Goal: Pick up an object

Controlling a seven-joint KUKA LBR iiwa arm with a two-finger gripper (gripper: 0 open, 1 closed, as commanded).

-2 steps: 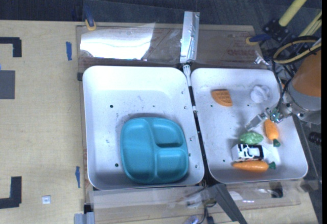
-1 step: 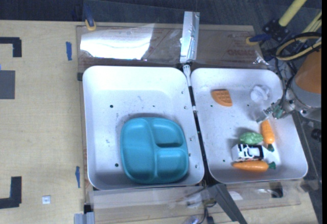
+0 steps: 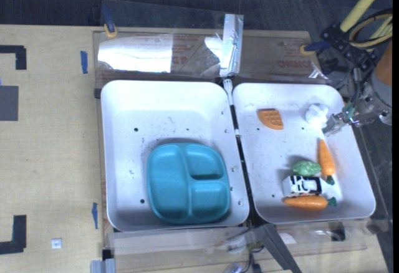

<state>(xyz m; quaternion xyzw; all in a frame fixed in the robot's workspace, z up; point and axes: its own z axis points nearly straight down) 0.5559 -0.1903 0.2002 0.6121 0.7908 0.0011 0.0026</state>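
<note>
The right bin (image 3: pixel 262 159) holds several small items. An orange waffle-like piece (image 3: pixel 270 118) lies near its back left. A small white object (image 3: pixel 314 111) sits at the back right. One carrot (image 3: pixel 325 157) lies upright along the right side, and a second carrot (image 3: pixel 305 202) lies across the front. Between them are a green leafy toy (image 3: pixel 307 168) and a black-and-white toy (image 3: pixel 303 185). My gripper (image 3: pixel 338 121) hangs over the bin's back right corner, just right of the white object and above the upright carrot's top.
The left bin (image 3: pixel 124 110) holds a blue divided plate (image 3: pixel 187 182) toward its front. A clear plastic sheet (image 3: pixel 168 47) and a metal bracket (image 3: pixel 232 44) stand behind the bins. Cables (image 3: pixel 352 35) crowd the back right.
</note>
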